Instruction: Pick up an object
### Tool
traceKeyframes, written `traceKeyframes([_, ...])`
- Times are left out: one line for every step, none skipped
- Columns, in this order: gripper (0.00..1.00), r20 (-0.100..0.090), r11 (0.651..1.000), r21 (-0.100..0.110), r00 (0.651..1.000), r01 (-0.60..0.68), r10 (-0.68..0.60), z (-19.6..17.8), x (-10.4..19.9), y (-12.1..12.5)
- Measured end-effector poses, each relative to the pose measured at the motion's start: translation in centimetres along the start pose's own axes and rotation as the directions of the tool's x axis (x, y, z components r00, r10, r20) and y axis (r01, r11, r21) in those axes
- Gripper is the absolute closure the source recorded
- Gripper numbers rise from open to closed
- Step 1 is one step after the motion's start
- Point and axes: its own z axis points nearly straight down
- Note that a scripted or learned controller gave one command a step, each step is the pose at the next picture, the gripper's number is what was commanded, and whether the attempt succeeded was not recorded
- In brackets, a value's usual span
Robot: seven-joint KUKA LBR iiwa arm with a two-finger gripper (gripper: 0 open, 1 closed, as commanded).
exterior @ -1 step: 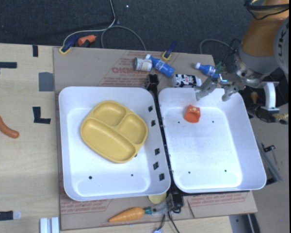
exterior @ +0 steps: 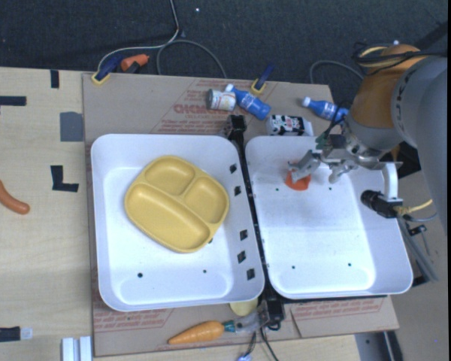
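Orange-red object (exterior: 298, 180) is lying in the right bin (exterior: 323, 277), toward that bin's eleven o'clock corner, close to the far wall. The gripper (exterior: 321, 164) is hanging low over the same area, with its fingers standing apart: one finger (exterior: 306, 162) is reaching down just at the object's twelve o'clock side, apparently touching or nearly touching it, while the other finger (exterior: 337, 171) is sitting at the object's three o'clock, apart from it. The object is not sitting between them. The grey arm (exterior: 406, 96) with its orange band is coming in from the scene's two o'clock. In the left bin (exterior: 165, 292) a yellow divided plate (exterior: 177, 201) is resting near the middle, tilted on the diagonal. Outside the bins, blue and white bottles (exterior: 240, 100) are lying at twelve o'clock on the cardboard (exterior: 135, 104), another small bottle (exterior: 323, 109) is lying at one o'clock, a toy carrot (exterior: 197, 332) is resting at six o'clock, and a sausage-shaped toy (exterior: 9, 196) is lying at nine o'clock on the wooden bench (exterior: 30, 277).
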Motion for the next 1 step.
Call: traceKeyframes([0.00, 0.001, 1.000, -0.012, 1.000, 0.004, -0.004, 4.28, 0.60, 3.82])
